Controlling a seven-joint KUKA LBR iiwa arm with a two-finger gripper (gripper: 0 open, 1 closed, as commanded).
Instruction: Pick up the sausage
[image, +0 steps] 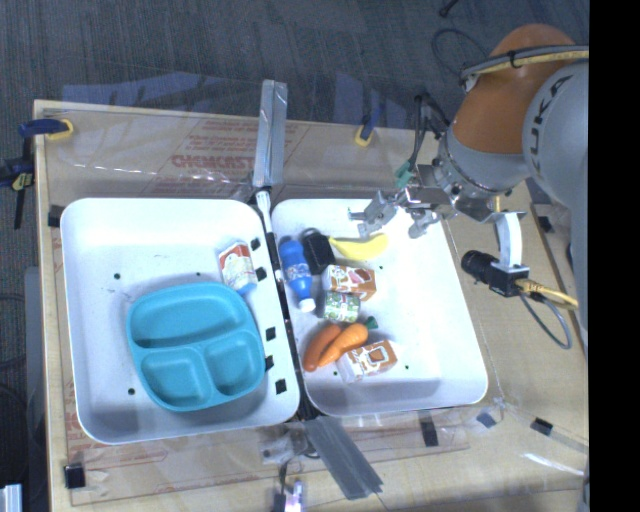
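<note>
The sausage (317, 351), a short orange-brown piece, lies in the right bin (450, 330) near its front left. It touches a carrot (350, 336) on its right. My gripper (397, 216) hangs over the far part of the right bin, well behind the sausage and just above a yellow banana (358, 246). Its two fingers stand apart and open, with nothing between them.
Also in the right bin are a blue bottle (296, 271), a black object (317, 250) and two small cartons (350, 283) (368, 359). The left bin (100, 240) holds a blue divided plate (195, 345) and another carton (237, 266). A divider wall (275, 300) separates the bins.
</note>
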